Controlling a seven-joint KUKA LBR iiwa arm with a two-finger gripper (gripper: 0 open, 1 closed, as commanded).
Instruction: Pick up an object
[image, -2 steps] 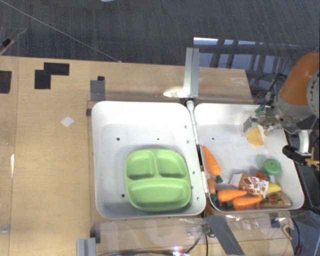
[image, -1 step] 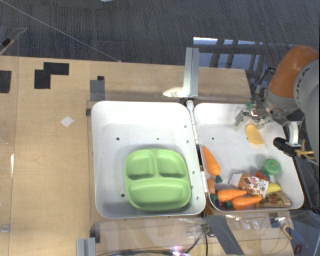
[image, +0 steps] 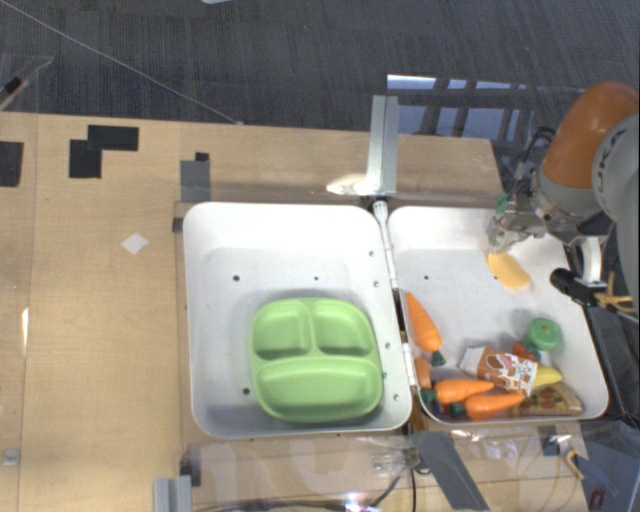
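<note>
The left bin (image: 215, 300) bears just a green divided plate (image: 316, 358), the right bin (image: 450, 250) collects the toy food (carrots (image: 423, 325) along its lower edge), and the gripper (image: 513, 232) hovers over a yellow piece (image: 509, 270), finger state impossible to tell.

Open floor is being left across the back half of the right bin (image: 440, 225), broken only by a yellow piece (image: 510, 271) lying just below the gripper (image: 513, 232). The front of that bin is being crowded by carrots (image: 470, 391), a green round toy (image: 543, 333) and a small carton (image: 508, 369). In the left bin (image: 215, 300), the middle and front are being taken up by a green divided plate (image: 315, 358); its back strip is being left bare.
</note>
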